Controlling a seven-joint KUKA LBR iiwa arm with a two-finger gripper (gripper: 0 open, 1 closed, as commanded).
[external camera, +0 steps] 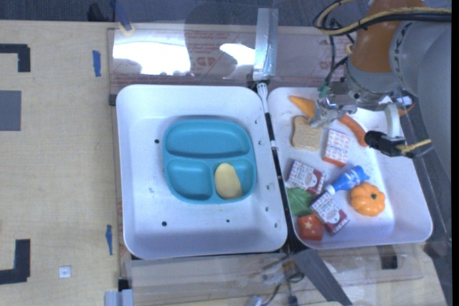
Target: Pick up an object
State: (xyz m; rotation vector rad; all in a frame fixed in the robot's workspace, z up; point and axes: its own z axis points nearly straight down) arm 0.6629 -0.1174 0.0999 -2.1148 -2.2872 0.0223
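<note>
on the wooden bench, two white bins; jaws state unclear.

Arm running off the right edge, gripper overlapping the carrot, packet print too small to read

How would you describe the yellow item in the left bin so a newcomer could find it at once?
Start at the left white bin, which holds a blue divided tray. Look in the tray's lower right compartment: a pale yellow, egg-shaped object, perhaps a lemon, lies there. It is the lone item on that tray, while the other toy foods crowd the right bin.
</note>
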